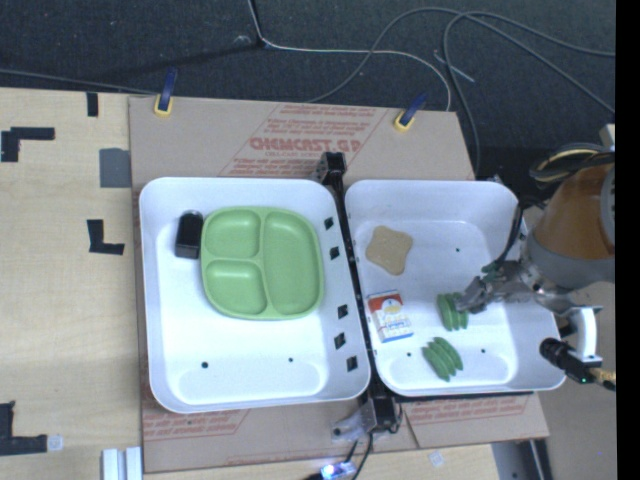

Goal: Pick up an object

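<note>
Nearest the lens, bottom of right bin (500,203): green pea pod (441,357), lying loose. Claw (470,300) low in the same bin, tips at the upper green pod (452,312), touching or just beside it; whether it's apart or clamped, cannot tell. Left of that pod: small red-and-white packet (390,318); up-left of it, tan bread slice (388,249). Far left of the pod, left bin (160,298) holds a green divided plate (263,263) and a black block (189,234). Step looks like reach/grasp on the upper pod. Next likely needs a firm close, then a straight lift.
</note>
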